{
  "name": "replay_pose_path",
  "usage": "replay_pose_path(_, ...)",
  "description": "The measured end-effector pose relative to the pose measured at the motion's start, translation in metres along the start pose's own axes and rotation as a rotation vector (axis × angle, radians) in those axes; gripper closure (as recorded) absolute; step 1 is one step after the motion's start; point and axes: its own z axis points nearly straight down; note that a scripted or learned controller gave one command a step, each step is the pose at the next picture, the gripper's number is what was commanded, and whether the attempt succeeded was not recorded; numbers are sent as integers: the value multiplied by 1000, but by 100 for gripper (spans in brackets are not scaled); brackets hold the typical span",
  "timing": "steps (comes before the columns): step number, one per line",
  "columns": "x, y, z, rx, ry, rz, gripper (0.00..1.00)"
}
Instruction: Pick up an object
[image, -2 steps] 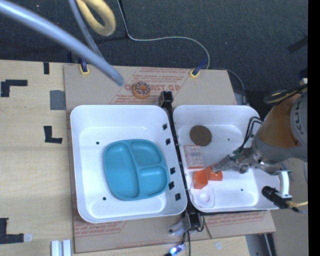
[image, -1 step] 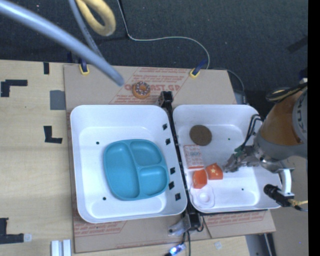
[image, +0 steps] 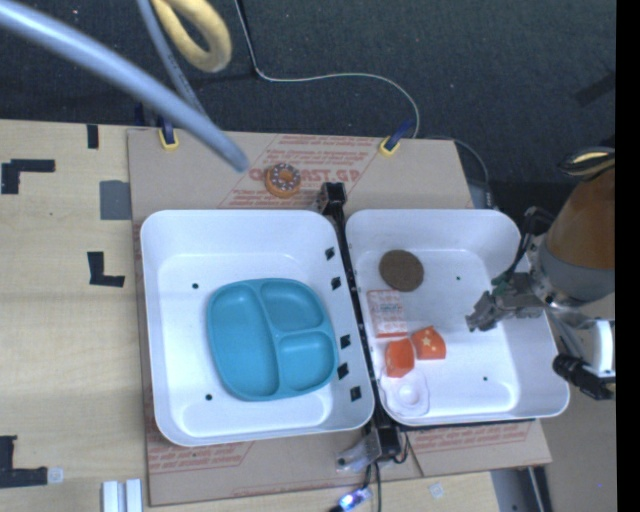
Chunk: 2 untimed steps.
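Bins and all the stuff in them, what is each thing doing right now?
Blue divided plate: flat in the left bin.
Brown disc: flat in the right bin.
Orange pieces: side by side, touching.
Small packet: lying flat.
Tool: low over the right bin, holding nothing.

Two white bins (image: 160, 250), one blue divided plate (image: 270, 335), one brown disc (image: 401, 270), one doughnut (image: 283, 180).

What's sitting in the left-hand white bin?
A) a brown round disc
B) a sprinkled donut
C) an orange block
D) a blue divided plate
D: the blue divided plate lies in the left bin, while the brown disc and the orange block lie in the right bin, and the donut rests on the cardboard behind the bins.
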Motion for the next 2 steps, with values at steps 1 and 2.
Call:
replay_pose_path(1,-4,10,-52,-2,-1,-1,100)
replay_pose_path(2,-3,11,-60,0,0,0,100)
